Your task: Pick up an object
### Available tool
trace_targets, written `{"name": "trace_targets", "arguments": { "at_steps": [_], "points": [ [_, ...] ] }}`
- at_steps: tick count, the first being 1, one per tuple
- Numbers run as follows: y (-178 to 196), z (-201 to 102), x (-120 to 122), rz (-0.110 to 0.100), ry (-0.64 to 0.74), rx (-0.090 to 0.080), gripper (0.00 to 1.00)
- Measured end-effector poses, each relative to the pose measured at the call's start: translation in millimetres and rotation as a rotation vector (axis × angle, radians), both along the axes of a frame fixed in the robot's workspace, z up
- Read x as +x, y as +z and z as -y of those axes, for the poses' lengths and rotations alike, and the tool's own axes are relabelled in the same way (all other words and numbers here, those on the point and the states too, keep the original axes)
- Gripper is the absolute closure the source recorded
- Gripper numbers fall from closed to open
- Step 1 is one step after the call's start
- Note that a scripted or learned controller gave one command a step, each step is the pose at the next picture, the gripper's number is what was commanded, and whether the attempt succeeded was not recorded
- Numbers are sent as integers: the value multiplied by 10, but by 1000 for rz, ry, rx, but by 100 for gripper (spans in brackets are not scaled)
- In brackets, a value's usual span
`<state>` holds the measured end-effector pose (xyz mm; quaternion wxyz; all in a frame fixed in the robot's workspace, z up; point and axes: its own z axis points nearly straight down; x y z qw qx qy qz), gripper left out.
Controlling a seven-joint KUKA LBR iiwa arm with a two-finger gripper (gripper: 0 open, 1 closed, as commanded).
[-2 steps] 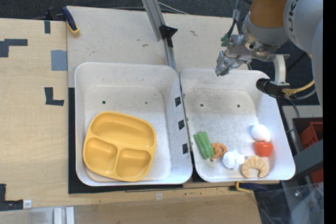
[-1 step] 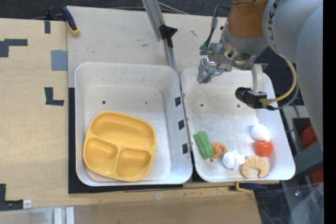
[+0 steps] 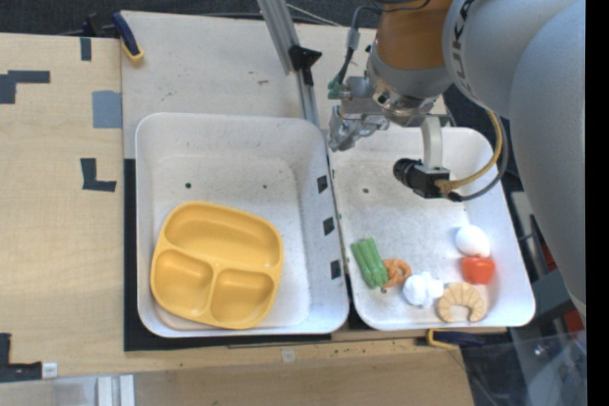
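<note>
My gripper (image 3: 344,135) hangs over the far left corner of the right bin (image 3: 381,195), near the wall between the two bins. Nothing shows between its fingertips. Small toy foods lie along the near edge of that bin: a green vegetable (image 3: 368,261), a small orange piece (image 3: 395,271), a white piece (image 3: 420,288), a croissant (image 3: 462,301), a red tomato (image 3: 478,270) and a white egg (image 3: 472,240). All of them lie well in front of the gripper, toward the camera.
The left bin (image 3: 228,147) holds a yellow divided plate (image 3: 218,263) at its near side. A metal post (image 3: 271,0) slants up behind the bins. A black fitting with a cable (image 3: 423,177) hangs below the wrist over the right bin.
</note>
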<state>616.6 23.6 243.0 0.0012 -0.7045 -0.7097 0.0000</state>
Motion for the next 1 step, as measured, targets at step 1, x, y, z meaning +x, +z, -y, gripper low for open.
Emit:
{"name": "trace_targets", "arguments": {
  "at_steps": [1],
  "points": [
    [-146, -525, -146, -3, -1, -1, 100]
  ]
}}
